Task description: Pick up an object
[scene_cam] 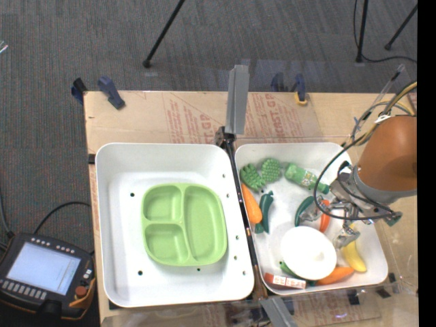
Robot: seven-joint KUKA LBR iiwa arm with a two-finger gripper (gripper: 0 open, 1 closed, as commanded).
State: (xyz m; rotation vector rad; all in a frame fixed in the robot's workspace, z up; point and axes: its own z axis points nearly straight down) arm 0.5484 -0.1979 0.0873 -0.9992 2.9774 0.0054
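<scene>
Two white bins sit side by side on the table (pixel 170 118). The left bin (pixel 109 182) holds a green divided plate (pixel 184 223). The right bin (pixel 378 264) holds the candidate things for the pick: a white bowl (pixel 308 253), a yellow banana (pixel 354 256), an orange carrot (pixel 251 206), a second carrot (pixel 335 276) at the front wall, green toy vegetables (pixel 261 174) and a green bottle (pixel 300 175) toward the back.

Step in hand, as judged: the approach. The arm (pixel 388 155) reaches over the right part of the right bin, and the gripper (pixel 340 223) hangs low among the things, between the bowl and the banana. Whether the fingers stand wide or narrow cannot be told at this scale, and no thing is seen between them.

Next move, as judged: settle on one thing, most likely the banana or the small orange piece (pixel 325 218) just beside the gripper, descend, close, then lift straight up. Crowding is the main risk; the bowl rim may deflect a finger.

Surface: a brown board table with printed red lettering, clamps (pixel 109 90) at its back edge. Room: grey carpet (pixel 82 33), tripod legs (pixel 167 26) behind, a handheld control pendant (pixel 44 271) at lower left.
</scene>
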